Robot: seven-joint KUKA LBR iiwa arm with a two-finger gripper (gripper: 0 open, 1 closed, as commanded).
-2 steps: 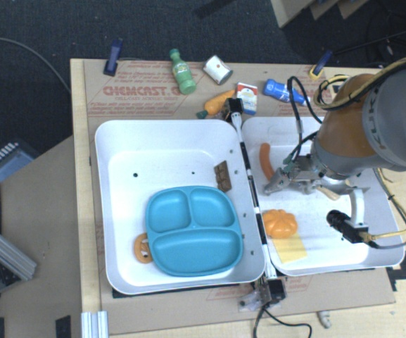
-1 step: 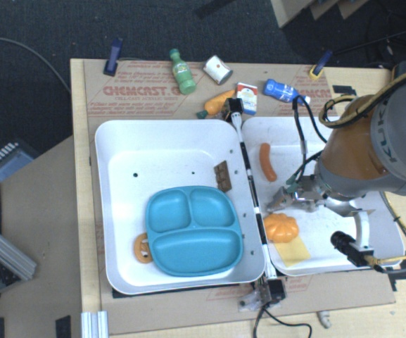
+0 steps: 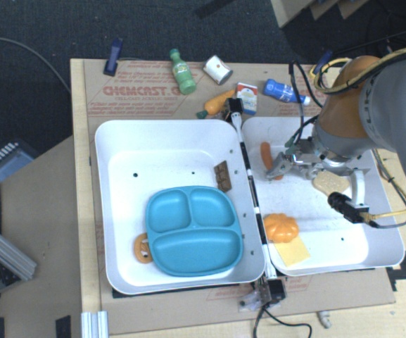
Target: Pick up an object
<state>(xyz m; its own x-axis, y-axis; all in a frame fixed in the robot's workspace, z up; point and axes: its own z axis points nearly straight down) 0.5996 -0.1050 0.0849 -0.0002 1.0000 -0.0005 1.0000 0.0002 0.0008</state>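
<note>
Down in the right bin (image 3: 371, 255), the hand (image 3: 287, 162) sits low near the top left part. Its metal fingers (image 3: 280, 167) point to the left. I cannot tell if they are open or shut, and I see nothing held between them. The grey arm (image 3: 392, 97) with its orange band (image 3: 347, 108) reaches in from the right, behind the hand.

Just left of the hand lies a small sausage (image 3: 266, 155). It is very near the fingers, but I cannot tell if they touch it. Below the hand, well apart from it, sits an orange lump (image 3: 281, 227), and a yellow square (image 3: 292, 251) lies right under that lump. A tan piece (image 3: 326, 182) peeks out just right of the hand, partly under the arm.

Far to the left of the hand is the left bin (image 3: 118, 153). A blue plate (image 3: 192, 229) with three parts lies in it. A pretzel (image 3: 143, 248) pokes out at the plate's left edge. A brown bar (image 3: 222, 176) lies just above the plate.

Above the hand, on the tabletop (image 3: 139, 90), are a green bottle (image 3: 183, 72), a small can (image 3: 217, 69), a carrot (image 3: 217, 104), a little carton (image 3: 246, 97) and a blue bottle (image 3: 284, 91).
</note>
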